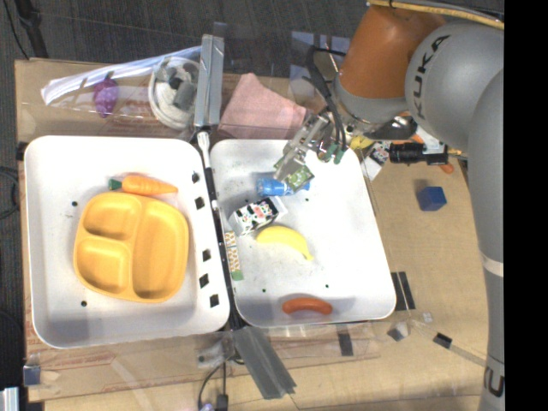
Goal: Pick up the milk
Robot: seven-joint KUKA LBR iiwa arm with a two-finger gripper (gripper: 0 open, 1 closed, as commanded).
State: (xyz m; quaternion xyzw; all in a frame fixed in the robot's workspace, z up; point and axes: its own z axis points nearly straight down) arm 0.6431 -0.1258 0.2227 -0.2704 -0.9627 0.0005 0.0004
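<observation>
The milk (257, 216) is a small carton with a black-and-white cow pattern. It lies on its side in the right bin (360, 255), near that bin's left wall. My gripper (294, 175) hangs over the upper middle of the right bin, up and to the right of the carton and apart from it. A small blue object (272, 185) lies right at the gripper's tip, between it and the milk. Whether the gripper touches this blue object is unclear.
A yellow banana (286, 241) lies just right of and below the milk, and a red sausage (306, 306) rests by the right bin's front wall. The left bin (51, 306) holds a yellow divided plate (131, 247) and a carrot (147, 185). A pink cloth (257, 110) lies behind the bins.
</observation>
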